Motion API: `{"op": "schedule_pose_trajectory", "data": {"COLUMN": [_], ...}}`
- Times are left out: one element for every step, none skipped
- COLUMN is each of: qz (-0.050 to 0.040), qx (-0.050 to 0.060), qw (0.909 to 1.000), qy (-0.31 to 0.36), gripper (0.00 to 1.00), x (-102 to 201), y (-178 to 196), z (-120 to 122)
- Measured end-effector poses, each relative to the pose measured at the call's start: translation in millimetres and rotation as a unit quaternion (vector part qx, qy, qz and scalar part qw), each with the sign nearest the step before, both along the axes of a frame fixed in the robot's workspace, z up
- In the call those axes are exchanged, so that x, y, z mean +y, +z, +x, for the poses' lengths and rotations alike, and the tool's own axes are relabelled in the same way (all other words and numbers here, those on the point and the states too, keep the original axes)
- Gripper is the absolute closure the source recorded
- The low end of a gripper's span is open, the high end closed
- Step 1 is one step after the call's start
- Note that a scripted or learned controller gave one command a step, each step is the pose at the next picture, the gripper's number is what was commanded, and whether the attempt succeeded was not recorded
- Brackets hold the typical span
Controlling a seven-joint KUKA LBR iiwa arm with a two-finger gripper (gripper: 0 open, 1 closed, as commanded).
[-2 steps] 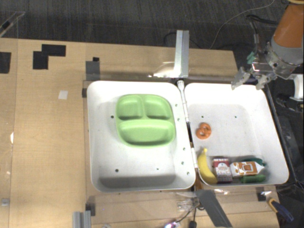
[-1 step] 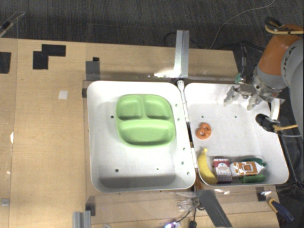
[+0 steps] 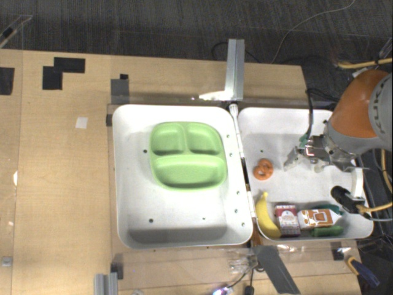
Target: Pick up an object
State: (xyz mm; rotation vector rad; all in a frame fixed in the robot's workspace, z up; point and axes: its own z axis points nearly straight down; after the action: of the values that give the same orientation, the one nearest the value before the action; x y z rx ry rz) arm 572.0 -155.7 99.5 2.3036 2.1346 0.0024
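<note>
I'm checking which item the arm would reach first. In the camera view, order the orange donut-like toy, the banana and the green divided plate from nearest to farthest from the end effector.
From the end effector, in the right bin:
1. Orange donut-like toy, just to its left, same bin.
2. Banana, at that bin's lower left corner.
3. Green divided plate, in the left bin.

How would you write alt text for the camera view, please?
The arm's tool hangs over the right bin, near a small orange donut; a banana and small boxes lie along its near edge. The left bin holds a green divided plate.
</note>
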Motion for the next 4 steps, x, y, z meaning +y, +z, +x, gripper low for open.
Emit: {"op": "schedule_pose_trajectory", "data": {"qz": [-0.0001,-0.0012,0.0014,0.0014], "qx": [-0.001,-0.015,-0.017,-0.017], "qw": [0.9981,0.9999,0.9998,0.9998], "qy": [0.062,0.007,0.007,0.007], "gripper": [0.0,0.0,1.0,0.0], "x": [70,67,70,70], "y": [37,-3,7,7], "z": [36,-7,-4,-4]}}
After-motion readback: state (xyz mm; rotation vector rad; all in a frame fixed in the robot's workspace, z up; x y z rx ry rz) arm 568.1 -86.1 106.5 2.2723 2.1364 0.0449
